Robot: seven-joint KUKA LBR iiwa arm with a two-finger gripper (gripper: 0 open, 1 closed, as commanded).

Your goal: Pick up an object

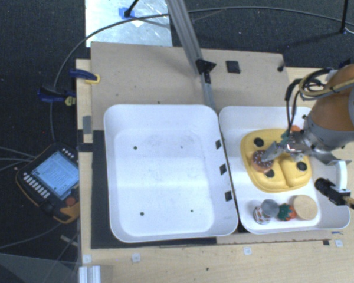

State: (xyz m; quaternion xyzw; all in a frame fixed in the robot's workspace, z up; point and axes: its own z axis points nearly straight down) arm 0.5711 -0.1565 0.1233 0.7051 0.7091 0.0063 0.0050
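In the right bin (236,122) lies a large yellow toy (283,173) with black spots. My gripper (268,155) is low over its left half, reaching in from the right. A small brown ring-like thing (260,161) sits on the yellow toy right at the gripper's tip. Whether it is between the tips is unclear. Along the bin's front edge lie a grey and silver piece (265,210), a small red and green item (285,213) and a tan round disc (305,206).
The left bin (159,170) stands beside the right one, with black clips along their shared wall. The grey arm with its orange band (342,108) covers the right bin's far right side. A black part (331,191) juts over that bin's right rim.
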